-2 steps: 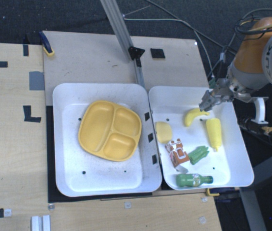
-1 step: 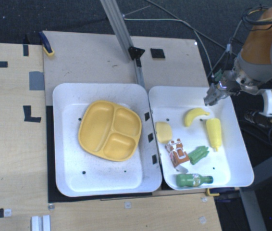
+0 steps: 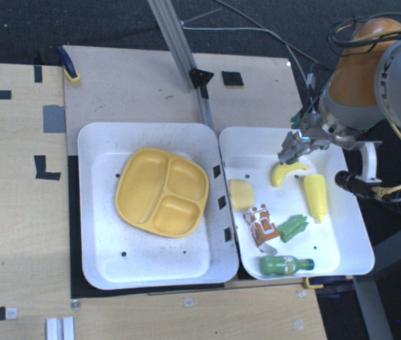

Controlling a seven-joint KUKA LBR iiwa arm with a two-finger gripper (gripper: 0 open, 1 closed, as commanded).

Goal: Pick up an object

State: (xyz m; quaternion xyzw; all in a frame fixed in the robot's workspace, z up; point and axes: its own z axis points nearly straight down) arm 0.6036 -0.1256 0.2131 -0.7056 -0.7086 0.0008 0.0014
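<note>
The right bin (image 3: 342, 257) holds several objects. A small yellow banana (image 3: 286, 172) lies near its back, a yellow corn cob (image 3: 317, 196) to its right. A pale yellow block (image 3: 241, 194) sits at the left side, with a red and white packet (image 3: 260, 226) below it. A green leafy piece (image 3: 293, 227) and a green bottle (image 3: 286, 264) lie toward the front. My gripper (image 3: 294, 149) hangs just above the banana's upper end, near the bin's back.
The left bin (image 3: 94, 211) carries a yellow compartment plate (image 3: 162, 190). A slanted metal pole (image 3: 177, 37) crosses the bench behind the bins. A blue and yellow tool (image 3: 68, 64) lies at the back left. Cables (image 3: 271, 34) run behind the right bin.
</note>
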